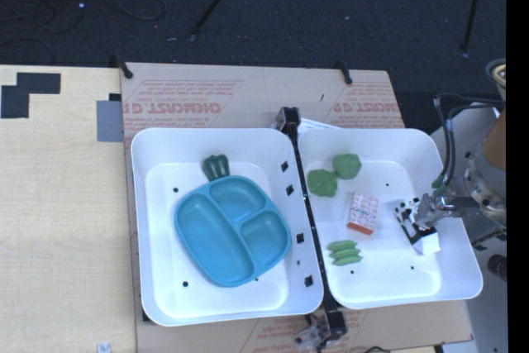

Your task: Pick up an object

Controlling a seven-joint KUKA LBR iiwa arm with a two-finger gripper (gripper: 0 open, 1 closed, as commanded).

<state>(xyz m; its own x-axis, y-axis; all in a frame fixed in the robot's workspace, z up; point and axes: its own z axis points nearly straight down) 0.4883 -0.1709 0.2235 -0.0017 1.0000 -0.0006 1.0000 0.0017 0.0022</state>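
Right bin (388,298): open white floor along the near edge and far-right corner. Obstacles: two green lumps (335,174) near the divider, far side; orange-and-white packet (362,212) mid-floor; green pea pods (345,252) near the divider.

The gripper (416,224) sits low at the right wall, blocking that side.

Left bin (153,293): blue sectioned plate (231,230) takes most of the floor, with a dark green piece (216,167) touching its far edge. Narrow margins remain along the walls.

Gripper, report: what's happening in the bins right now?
Gripper low in right bin, nothing seen held. Orange packet nearest, untouched. Path between looks clear.
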